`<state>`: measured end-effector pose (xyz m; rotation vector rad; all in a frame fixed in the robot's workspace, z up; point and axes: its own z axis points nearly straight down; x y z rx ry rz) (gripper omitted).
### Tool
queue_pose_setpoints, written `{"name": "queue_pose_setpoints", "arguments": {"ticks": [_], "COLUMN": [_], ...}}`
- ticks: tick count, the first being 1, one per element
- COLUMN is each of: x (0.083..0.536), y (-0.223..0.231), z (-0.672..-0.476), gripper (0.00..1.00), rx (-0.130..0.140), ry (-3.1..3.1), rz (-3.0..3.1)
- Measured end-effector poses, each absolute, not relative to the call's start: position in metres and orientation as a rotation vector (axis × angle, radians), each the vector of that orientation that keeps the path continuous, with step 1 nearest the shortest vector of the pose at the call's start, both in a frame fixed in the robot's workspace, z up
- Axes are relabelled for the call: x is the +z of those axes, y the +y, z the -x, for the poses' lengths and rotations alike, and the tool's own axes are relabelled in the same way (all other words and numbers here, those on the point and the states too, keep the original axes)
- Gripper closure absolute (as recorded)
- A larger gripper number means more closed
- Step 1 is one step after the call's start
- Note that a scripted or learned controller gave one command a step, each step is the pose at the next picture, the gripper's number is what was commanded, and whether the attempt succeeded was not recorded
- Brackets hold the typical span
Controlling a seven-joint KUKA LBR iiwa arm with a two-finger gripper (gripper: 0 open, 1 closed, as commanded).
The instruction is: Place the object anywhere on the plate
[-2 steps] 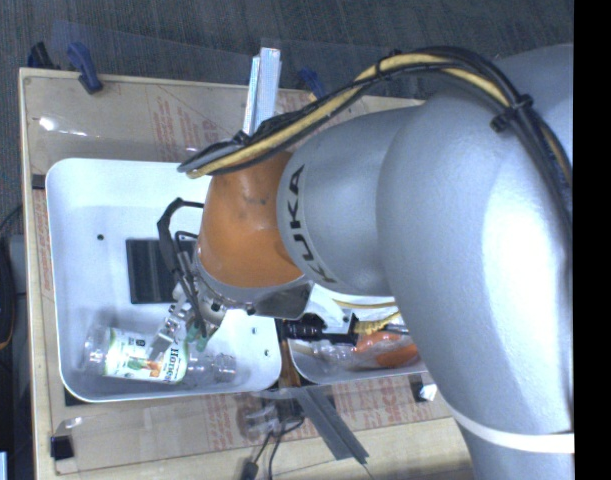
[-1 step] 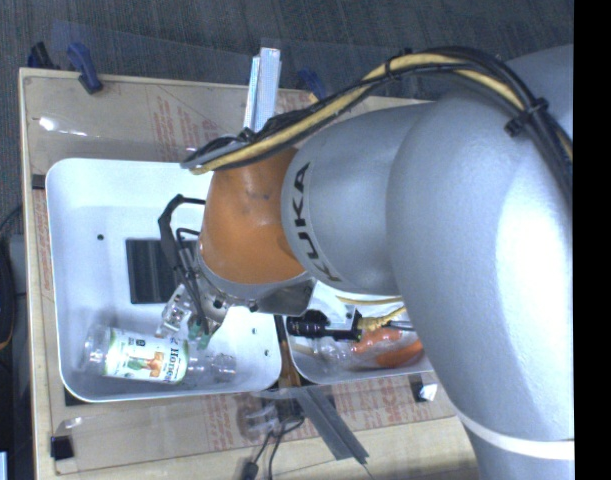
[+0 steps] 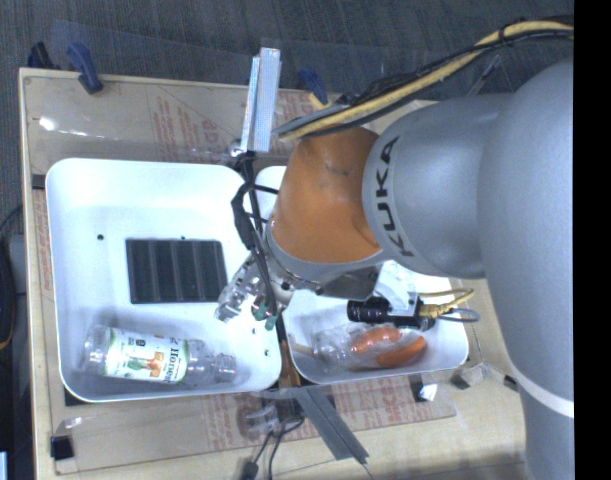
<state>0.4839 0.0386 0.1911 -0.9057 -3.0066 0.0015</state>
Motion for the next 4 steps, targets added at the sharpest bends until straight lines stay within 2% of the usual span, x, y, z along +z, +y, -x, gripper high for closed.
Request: {"name": "queue_pose_setpoints", "arguments": {"ticks": [1,2,3,4], "x": [0.291,0.290,0.190,0.153], "y": [0.055,0.041,0.090,0.138], "z": [-0.498,-0.500,-0.491,-0.475], "gripper": [1.00,1.00,1.00,1.00], "rx": [0.000,0.001,0.004,0.006], "ry": [-3.064,-3.123,-3.017,-2.957], "rz": [0.697,0.329,0.857,1.045]}}
